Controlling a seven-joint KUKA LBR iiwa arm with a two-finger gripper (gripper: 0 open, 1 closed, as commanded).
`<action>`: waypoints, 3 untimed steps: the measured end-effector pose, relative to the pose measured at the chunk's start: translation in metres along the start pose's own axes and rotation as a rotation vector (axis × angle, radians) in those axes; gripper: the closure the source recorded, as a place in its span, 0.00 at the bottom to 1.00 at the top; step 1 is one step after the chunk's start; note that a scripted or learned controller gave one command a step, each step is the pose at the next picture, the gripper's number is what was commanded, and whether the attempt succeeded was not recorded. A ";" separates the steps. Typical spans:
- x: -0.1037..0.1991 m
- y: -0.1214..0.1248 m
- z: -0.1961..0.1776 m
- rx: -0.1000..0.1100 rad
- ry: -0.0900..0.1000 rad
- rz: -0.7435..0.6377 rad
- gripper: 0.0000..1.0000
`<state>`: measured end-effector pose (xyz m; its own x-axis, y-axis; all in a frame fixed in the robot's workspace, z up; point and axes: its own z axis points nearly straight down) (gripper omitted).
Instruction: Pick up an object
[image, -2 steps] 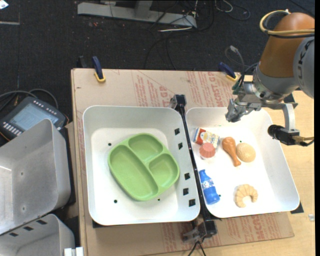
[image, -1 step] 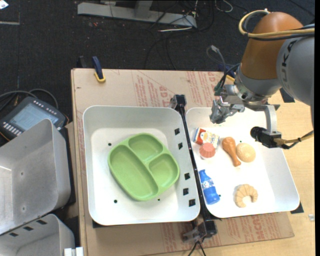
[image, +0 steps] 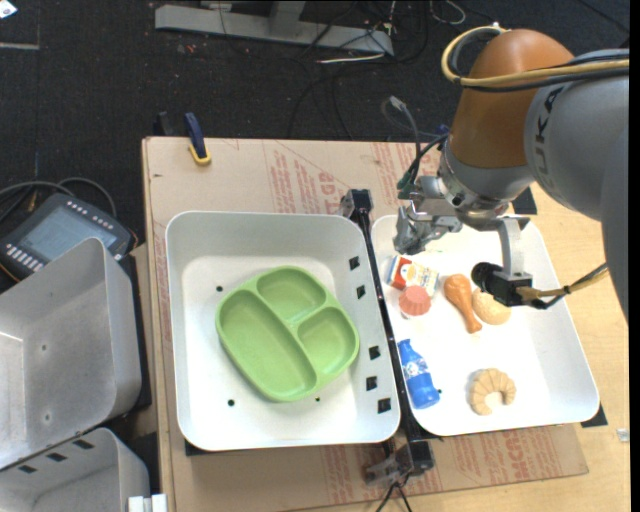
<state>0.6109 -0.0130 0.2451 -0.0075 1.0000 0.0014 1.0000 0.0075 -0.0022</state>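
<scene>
1. Over the far-left part of the right bin (image: 545, 370): gripper (image: 412, 232) hanging above the floor, with nothing visible in it. Opening width unreadable from this slant; cannot tell wide or narrow.
2. Just near of the gripper: small red-and-white carton (image: 404, 271), the closest candidate. Pink round piece (image: 415, 302) at its near edge, touching or just beside; cannot tell which.
3. Probably still in approach, pre-grasp. Nothing lifted yet.
4. If going for the carton: shift slightly nearward, then drop straight down. Set the closing axis across the carton's short side and away from the pink piece, to avoid pinching both.
5. Mind the right bin's left wall, close beside the carton. Keep clearance on that side and avoid a sideways sweep.
6. Confirm the opening is wider than the target before descent, since not readable here.
7. Further right: drumstick (image: 461, 298) touching a pale bread roll (image: 492, 308). Cluttered pair, likely to shift together.
8. Further near: blue bottle (image: 417, 373) lying along the left wall. Round, so likely to roll; grip across the body.
9. Near-right: croissant (image: 492, 389), well apart from everything else. Cleanest target if the carton looks risky.
10. Left bin (image: 190, 300) with the green divided plate (image: 288, 332): skip. Low and wide, a poor fit for a two-finger pinch.
</scene>
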 end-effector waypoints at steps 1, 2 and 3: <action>0.044 -0.011 0.010 0.000 -0.001 0.002 1.00; 0.098 -0.033 0.005 0.001 -0.001 0.002 1.00; 0.113 -0.049 0.007 0.001 -0.002 0.003 1.00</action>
<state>0.5607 0.0993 0.2383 -0.0043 1.0000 -0.0004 1.0000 0.0043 -0.0032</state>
